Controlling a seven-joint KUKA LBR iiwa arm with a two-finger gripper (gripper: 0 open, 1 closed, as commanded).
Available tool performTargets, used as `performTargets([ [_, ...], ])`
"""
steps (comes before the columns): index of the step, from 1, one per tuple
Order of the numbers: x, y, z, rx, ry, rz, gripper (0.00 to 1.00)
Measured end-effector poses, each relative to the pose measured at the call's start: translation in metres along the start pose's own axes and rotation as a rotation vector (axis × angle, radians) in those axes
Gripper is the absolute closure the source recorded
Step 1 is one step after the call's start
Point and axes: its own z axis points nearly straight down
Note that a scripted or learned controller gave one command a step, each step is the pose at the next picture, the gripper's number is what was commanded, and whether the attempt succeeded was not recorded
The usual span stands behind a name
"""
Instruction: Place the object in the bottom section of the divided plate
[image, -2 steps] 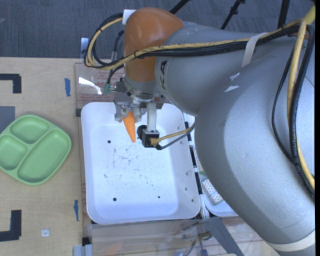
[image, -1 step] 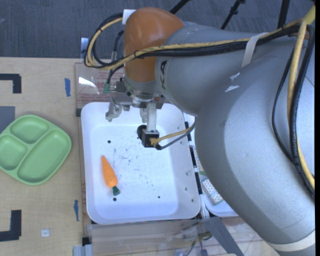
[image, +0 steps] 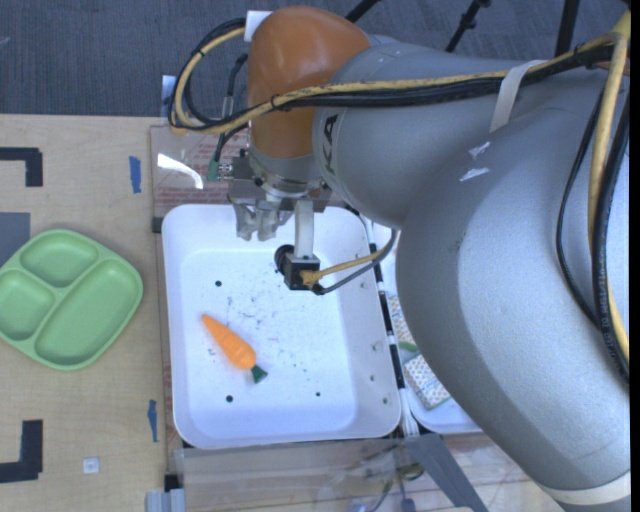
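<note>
The carrot (image: 231, 347) lies on the floor of the white bin (image: 190, 420), down at seven o'clock from the gripper (image: 280, 235). The gripper hangs over the bin's far end, fingers narrowly parted, gripping nothing. The green plate (image: 66, 298) sits at nine o'clock from the bin, on the bench (image: 80, 440).

The divided plate (image: 68, 298) sits on the tabletop (image: 80, 160), left of the left bin (image: 190, 420) and apart from it. The carrot (image: 231, 347) lies inside that bin, toward its near-left part. The end effector (image: 279, 235) hangs over the bin's far edge, behind the carrot. The second bin (image: 440, 422) adjoins on the right, largely beneath the arm (image: 480, 200).
</note>
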Motion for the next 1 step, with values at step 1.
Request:
performTargets([
  [1,-0.0074,-0.061,0.104,0.009,-0.001,0.239,1.0],
])
